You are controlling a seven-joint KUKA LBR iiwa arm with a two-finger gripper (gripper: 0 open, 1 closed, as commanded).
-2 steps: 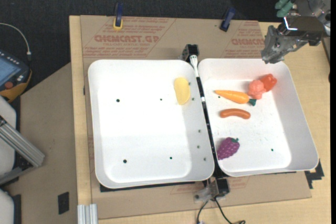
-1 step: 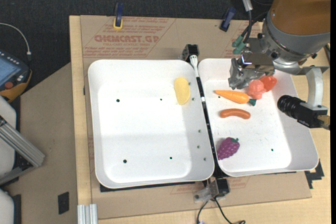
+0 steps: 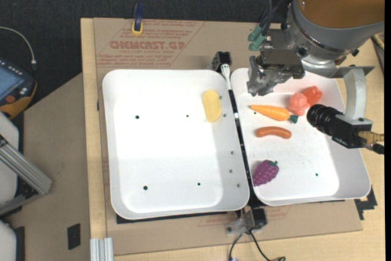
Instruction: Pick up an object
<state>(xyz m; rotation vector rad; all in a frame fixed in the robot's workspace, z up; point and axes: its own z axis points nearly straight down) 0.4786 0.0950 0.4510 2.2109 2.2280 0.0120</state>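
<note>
Overhead, gripper (image 3: 261, 86) at far left of right bin (image 3: 342, 187), finger state impossible to tell, toy carrot (image 3: 270, 112), sausage (image 3: 273, 132), grapes (image 3: 265, 172) nearby, yellow piece (image 3: 212, 106) in left bin (image 3: 122, 150).

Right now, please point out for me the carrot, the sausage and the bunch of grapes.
carrot (image 3: 270, 111): camera view, middle of its orange body.
sausage (image 3: 273, 132): camera view, middle of its length.
bunch of grapes (image 3: 265, 172): camera view, centre of the purple cluster.
</note>
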